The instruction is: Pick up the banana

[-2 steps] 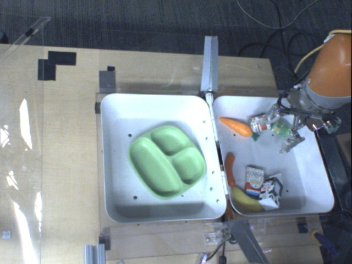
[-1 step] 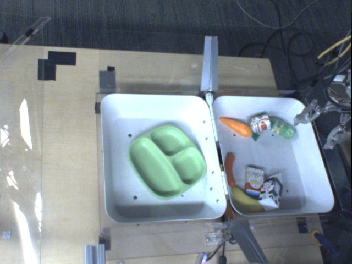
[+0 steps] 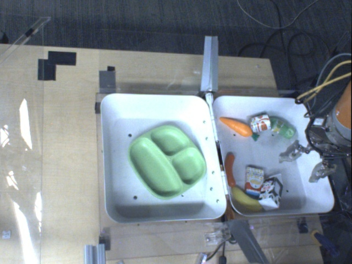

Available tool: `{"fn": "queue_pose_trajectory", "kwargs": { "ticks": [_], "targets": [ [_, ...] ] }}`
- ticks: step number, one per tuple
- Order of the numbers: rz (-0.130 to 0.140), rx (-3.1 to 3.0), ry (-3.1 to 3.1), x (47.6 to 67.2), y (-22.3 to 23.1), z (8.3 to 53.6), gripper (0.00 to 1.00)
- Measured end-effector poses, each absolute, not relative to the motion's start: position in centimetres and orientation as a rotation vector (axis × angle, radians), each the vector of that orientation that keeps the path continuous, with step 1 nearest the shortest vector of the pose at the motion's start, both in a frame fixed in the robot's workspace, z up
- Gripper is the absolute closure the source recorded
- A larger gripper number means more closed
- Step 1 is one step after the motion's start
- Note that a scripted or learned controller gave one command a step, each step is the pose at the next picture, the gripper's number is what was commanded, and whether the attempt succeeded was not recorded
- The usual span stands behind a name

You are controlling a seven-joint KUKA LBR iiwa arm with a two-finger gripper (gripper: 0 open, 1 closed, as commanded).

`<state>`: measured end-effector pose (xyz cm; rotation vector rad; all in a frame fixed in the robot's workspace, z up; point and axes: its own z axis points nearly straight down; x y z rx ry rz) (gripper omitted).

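My gripper (image 3: 307, 161) hangs over the right-hand edge of the right bin (image 3: 291, 106), its two metal fingers (image 3: 291, 150) spread well apart with nothing between them; one points toward the middle of the bin and the other sits lower, by the bin's right wall. Above it my wrist carries yellow cables and an orange band at the very edge of the view. Nearest to my fingers, toward the far side of the bin, lies a small green bottle (image 3: 281, 128) with a red-and-white label, tipped on its side, and just beyond it an orange carrot (image 3: 236, 126) pointing toward the divider. In the near part of the bin a small carton (image 3: 254, 179) lies flat, with a black-and-white crumpled packet (image 3: 270, 191) just beside it. The banana (image 3: 245, 198) lies in the near left corner of this bin, curved along the near wall, touching the carton and well apart from my gripper. A reddish sausage (image 3: 229, 168) lies along the divider, just above the banana. In the left bin (image 3: 118, 147) rests a green three-compartment tray (image 3: 166, 160).
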<state>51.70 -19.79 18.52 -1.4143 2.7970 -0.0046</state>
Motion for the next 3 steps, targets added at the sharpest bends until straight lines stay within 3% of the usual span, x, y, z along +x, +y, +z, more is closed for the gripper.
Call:
{"fn": "queue_pose_trajectory", "kwargs": {
  "ticks": [1,2,3],
  "targets": [
    [-0.011,-1.717,2.617,54.4,-20.5,17.0,0.0],
    [-0.011,-1.717,2.617,54.4,-20.5,17.0,0.0],
    [-0.011,-1.641,2.664,59.7,-20.5,22.2,0.0]
  ]
}}
